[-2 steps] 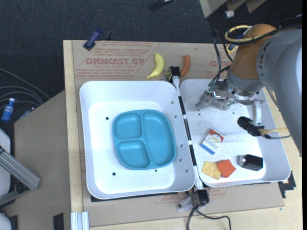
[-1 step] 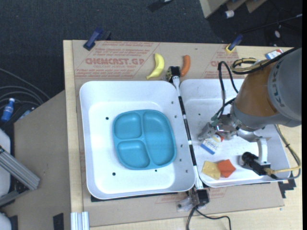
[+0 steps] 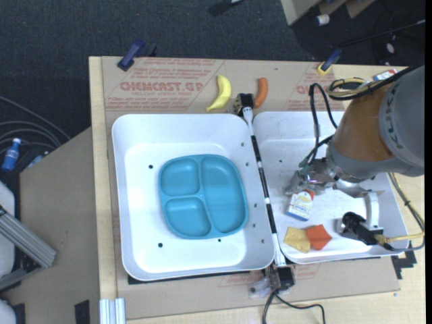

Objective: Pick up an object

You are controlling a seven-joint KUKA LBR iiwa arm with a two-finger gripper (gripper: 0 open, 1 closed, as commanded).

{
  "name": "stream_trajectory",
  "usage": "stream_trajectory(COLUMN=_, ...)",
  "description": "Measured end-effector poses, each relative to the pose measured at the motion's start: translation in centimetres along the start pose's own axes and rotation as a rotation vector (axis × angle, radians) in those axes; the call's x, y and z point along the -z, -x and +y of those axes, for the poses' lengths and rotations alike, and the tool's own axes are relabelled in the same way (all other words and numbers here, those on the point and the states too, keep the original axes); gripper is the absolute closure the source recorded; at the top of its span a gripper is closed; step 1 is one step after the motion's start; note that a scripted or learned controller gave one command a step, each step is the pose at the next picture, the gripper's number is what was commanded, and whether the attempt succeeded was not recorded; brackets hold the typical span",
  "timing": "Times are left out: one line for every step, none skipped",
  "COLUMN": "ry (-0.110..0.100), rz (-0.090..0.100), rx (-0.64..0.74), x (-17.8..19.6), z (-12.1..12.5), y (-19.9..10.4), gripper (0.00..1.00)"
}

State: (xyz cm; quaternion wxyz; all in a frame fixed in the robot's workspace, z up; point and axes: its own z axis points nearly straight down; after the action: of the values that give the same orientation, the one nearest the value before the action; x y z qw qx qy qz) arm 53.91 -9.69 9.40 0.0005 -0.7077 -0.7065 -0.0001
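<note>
In the right bin (image 3: 283, 130), a small white, blue and orange carton (image 3: 300, 206) lies near the front left. Beside it, at the front wall, are a tan wedge (image 3: 296, 238) and an orange-red piece (image 3: 318, 235). My gripper (image 3: 306, 181) hangs low over the right bin, its tip just above the carton's far end. The grey arm with its orange band reaches in from the right and hides the bin's right side.
The left bin (image 3: 135, 140) holds a blue divided plate (image 3: 202, 195). A yellow banana (image 3: 221, 93) and an orange carrot-like toy (image 3: 260, 91) lie on the bench behind the bins. A black clip (image 3: 246, 102) sits where the bins meet.
</note>
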Motion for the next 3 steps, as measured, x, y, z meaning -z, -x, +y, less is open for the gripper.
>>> stream_trajectory(ry=0.002, rz=0.0, rx=0.004, x=9.1, z=0.6, y=-7.6, gripper=1.0)
stream_trajectory(ry=0.001, rz=0.0, rx=0.003, x=13.6, z=0.4, y=-13.8, gripper=1.0)
stream_trajectory(ry=0.002, rz=-0.002, rx=0.001, x=16.5, z=6.7, y=-7.8, gripper=1.0)
